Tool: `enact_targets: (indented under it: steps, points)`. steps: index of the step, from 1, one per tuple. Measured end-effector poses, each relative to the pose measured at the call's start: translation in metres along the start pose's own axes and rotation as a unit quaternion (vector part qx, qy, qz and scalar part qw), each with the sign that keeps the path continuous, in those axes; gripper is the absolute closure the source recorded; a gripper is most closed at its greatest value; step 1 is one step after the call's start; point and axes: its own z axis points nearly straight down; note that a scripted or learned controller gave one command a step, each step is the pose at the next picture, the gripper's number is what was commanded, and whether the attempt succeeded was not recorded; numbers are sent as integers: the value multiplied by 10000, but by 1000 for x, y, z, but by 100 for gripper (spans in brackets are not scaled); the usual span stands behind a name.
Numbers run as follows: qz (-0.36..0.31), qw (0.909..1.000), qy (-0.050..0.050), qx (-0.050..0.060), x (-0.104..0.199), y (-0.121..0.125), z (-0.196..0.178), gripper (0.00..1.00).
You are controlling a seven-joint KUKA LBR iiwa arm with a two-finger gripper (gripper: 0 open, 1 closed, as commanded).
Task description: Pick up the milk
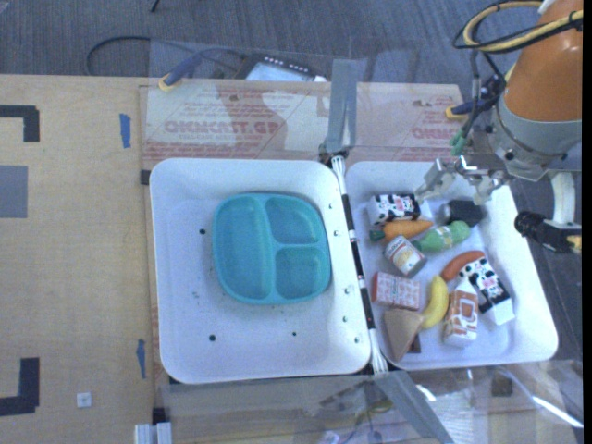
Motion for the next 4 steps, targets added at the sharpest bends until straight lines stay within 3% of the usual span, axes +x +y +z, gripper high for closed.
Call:
enact_targets:
  steps: [1,2,3,4]
  points:
    - [464,9989,-8,-75,-10,8,138,0]
    - [488,9988,-11,-92,-12,9,127,100]
    - [-1516,9884,2,-2,25,-29,74,100]
    - [-2492,9685,4,3,75,-70,63,100]
